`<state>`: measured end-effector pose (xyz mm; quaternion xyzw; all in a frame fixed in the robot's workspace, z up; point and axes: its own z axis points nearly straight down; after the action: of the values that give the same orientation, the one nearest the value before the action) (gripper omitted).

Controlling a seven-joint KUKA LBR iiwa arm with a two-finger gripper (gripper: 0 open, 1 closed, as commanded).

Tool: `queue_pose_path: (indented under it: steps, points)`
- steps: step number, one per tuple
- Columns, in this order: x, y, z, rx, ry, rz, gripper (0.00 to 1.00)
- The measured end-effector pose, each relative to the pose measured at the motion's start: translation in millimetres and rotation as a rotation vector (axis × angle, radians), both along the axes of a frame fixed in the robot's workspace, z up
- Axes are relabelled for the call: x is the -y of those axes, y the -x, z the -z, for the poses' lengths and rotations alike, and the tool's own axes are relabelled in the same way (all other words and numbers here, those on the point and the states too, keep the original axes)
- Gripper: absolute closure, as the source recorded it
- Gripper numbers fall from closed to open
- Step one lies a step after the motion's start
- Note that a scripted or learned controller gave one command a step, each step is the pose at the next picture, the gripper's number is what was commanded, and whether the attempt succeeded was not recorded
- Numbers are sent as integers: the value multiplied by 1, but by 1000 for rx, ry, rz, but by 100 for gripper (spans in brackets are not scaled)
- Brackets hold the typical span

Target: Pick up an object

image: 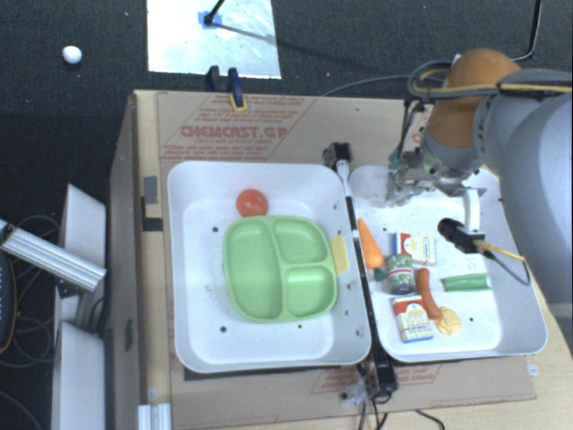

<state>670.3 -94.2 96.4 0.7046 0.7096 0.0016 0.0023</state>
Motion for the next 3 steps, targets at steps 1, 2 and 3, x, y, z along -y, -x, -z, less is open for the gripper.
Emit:
queue_pose_path:
  steps: [1,2,3]
  points:
    - [0,0,0,0,0,0,0]
    - [-1,1,11,-4,0,2,0]
    - [0,0,0,0,0,1,100]
